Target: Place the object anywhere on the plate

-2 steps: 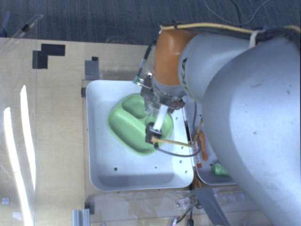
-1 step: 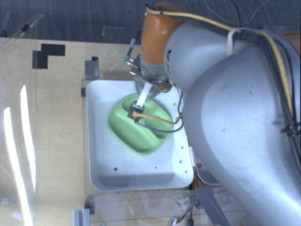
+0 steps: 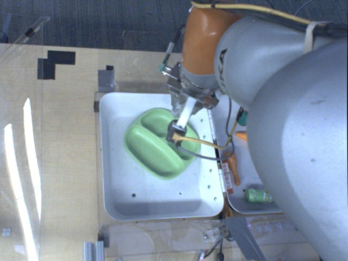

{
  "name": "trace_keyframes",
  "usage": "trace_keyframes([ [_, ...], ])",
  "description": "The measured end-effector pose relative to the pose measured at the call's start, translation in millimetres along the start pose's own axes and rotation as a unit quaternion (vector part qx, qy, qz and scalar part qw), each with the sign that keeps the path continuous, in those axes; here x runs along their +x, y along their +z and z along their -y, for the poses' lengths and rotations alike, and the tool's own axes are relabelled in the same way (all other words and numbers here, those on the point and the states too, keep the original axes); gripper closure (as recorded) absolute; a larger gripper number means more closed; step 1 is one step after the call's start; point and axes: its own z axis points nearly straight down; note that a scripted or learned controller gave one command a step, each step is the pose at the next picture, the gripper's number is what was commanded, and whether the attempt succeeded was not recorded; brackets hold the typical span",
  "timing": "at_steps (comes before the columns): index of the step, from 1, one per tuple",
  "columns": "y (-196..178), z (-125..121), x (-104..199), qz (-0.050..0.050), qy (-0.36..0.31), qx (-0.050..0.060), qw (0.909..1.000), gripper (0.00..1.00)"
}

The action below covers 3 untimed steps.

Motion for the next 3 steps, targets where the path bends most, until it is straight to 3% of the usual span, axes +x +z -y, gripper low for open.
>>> trace_keyframes([
  [1,82.4,-64.6,1.4,0.001,-0.007,0.0,1.0,1.0],
  [2,46.1,-53.9,23.5,0.0,0.033,0.0,0.9994,1.0],
  [3,46.2,-53.8,23.6,0.0,0.033,0.0,0.9995,0.0],
])
